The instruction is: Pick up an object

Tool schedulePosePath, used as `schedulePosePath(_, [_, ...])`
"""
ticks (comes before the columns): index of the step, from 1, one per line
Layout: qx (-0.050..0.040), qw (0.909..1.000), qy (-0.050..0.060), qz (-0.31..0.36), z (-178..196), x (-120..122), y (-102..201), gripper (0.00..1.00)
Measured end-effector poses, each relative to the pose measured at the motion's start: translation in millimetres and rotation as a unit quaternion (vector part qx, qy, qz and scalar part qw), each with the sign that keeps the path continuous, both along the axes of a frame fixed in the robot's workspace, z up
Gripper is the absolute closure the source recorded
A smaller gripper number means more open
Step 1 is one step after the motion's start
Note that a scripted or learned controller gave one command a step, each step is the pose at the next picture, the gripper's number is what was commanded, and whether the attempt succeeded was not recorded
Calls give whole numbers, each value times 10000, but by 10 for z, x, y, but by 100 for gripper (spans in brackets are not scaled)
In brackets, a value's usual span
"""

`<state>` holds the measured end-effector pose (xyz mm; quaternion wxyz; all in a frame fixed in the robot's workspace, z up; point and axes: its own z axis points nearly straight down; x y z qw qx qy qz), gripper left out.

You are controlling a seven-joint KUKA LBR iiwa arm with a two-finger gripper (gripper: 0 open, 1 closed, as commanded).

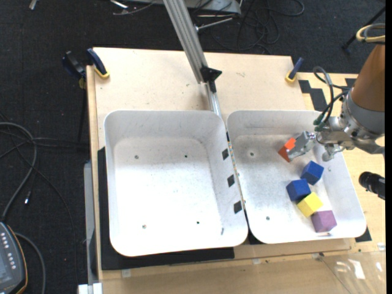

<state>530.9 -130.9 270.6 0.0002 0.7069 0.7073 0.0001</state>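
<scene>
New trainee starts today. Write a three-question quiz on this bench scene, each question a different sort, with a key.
1. True or false: all the blocks lie in the right bin.
2. Multiple choice: which block lies nearest the gripper? A. purple block B. orange block C. yellow block
3. Fill in: between the orange block and the yellow block lie two ____ blocks.

Key: 1 true; 2 B; 3 blue.
</scene>
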Motion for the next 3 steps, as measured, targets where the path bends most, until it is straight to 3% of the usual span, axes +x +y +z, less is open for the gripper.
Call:
schedulePosePath(1, [2, 10000, 43, -26, -1166, -164, -549, 0])
schedulePosePath(2, [-20, 10000, -26, -7, -1753, -259, -479, 0])
schedulePosePath(3, [-10, 10000, -21, -9, -1646, -259, -477, 100])
